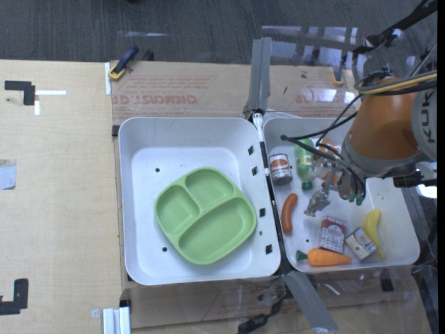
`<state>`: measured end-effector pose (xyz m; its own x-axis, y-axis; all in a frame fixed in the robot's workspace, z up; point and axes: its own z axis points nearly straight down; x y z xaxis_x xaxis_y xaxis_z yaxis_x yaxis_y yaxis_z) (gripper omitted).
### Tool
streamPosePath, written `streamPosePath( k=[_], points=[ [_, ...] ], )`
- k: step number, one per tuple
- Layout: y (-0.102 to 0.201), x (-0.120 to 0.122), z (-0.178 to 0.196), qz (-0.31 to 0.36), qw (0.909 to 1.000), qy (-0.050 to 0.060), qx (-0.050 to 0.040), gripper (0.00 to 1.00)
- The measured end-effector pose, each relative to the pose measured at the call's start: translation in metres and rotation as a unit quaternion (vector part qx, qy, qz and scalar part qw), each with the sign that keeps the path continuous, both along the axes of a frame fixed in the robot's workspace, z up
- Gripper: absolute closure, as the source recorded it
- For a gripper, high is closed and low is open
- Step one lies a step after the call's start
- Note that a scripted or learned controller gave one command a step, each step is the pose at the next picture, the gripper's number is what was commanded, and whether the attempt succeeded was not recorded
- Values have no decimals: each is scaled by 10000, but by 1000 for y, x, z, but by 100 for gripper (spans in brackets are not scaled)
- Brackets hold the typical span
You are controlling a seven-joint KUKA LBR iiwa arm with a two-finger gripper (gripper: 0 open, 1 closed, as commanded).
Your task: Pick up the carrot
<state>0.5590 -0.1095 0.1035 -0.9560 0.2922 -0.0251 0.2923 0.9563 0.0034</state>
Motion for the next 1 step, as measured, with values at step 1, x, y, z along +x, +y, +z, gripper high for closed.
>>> streamPosePath(
  k=[1],
  points=[
    [-59, 80, 107, 449, 9990, 88, 8, 0]
  ],
)
